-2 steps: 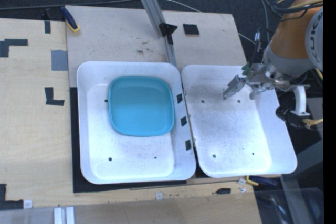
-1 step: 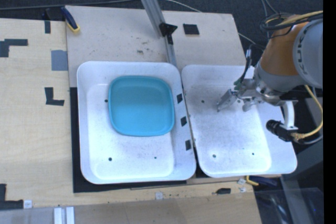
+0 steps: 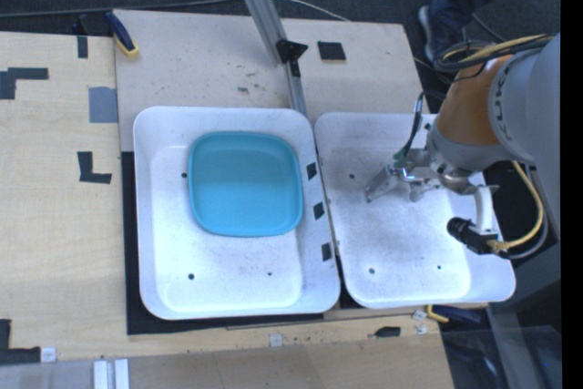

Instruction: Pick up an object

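Observation:
A square blue plate with rounded corners lies flat in the left white bin, a little above that bin's middle. My gripper hangs over the right white bin, near its upper middle, well to the right of the plate. Its two fingers are spread apart and open, and nothing shows between them. The grey arm with its orange band reaches in from the right.
A slanted metal post rises from the bench behind the gap between the bins. Cables loop beside the wrist at the right bin's right edge. Black tape marks and a blue-and-yellow tool lie on the bench to the left.

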Motion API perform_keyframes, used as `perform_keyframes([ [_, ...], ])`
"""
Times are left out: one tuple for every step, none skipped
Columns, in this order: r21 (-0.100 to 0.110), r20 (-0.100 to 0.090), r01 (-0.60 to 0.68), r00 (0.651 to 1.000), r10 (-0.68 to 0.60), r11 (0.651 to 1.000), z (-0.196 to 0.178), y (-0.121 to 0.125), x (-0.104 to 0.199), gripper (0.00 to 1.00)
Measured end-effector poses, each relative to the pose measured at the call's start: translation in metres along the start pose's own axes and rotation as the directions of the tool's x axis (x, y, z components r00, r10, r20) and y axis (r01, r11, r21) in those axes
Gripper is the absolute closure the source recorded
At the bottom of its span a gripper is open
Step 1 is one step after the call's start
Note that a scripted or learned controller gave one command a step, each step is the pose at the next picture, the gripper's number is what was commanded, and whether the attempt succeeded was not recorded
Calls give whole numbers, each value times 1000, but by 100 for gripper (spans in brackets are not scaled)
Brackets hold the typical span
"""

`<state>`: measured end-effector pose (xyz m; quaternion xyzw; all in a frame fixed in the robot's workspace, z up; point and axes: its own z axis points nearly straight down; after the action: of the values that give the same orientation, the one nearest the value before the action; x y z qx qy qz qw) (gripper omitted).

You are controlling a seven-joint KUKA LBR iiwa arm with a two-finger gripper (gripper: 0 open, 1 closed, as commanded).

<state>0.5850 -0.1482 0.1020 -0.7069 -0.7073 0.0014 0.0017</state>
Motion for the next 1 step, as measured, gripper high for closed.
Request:
perform_keyframes([
  [-5, 1, 0, 1000, 0, 1000, 13, 0, 0, 0],
])
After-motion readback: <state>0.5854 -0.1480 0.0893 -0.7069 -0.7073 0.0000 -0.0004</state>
